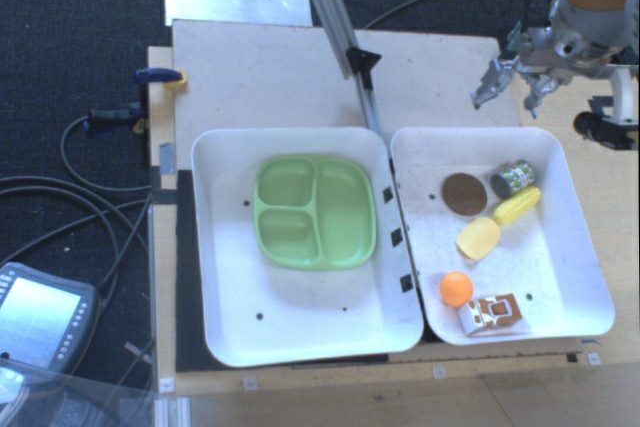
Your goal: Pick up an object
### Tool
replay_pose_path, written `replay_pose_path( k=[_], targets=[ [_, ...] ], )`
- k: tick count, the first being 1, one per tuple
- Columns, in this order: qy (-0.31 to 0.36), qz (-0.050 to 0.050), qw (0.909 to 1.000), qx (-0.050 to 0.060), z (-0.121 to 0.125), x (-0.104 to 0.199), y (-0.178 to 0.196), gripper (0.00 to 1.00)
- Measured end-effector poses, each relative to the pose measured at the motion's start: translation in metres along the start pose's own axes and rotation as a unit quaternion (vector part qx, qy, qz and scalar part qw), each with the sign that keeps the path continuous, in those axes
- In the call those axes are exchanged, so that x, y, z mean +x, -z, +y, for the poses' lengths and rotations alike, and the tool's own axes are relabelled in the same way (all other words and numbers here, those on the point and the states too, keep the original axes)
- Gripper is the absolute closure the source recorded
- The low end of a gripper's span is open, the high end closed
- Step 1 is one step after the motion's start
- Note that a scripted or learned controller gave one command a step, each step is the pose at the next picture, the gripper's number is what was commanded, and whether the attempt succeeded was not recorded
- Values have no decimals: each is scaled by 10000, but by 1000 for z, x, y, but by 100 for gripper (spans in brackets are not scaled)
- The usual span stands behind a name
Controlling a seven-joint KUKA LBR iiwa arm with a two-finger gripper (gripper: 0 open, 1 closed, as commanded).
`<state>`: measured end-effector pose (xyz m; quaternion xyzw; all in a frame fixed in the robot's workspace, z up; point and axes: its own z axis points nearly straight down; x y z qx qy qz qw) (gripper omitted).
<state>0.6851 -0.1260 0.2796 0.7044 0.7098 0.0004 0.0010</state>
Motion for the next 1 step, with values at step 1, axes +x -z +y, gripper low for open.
replay_pose_path(
  k=[1],
  targets=[
    [2, -2, 10000, 2, 0, 0, 0, 0]
  ],
)
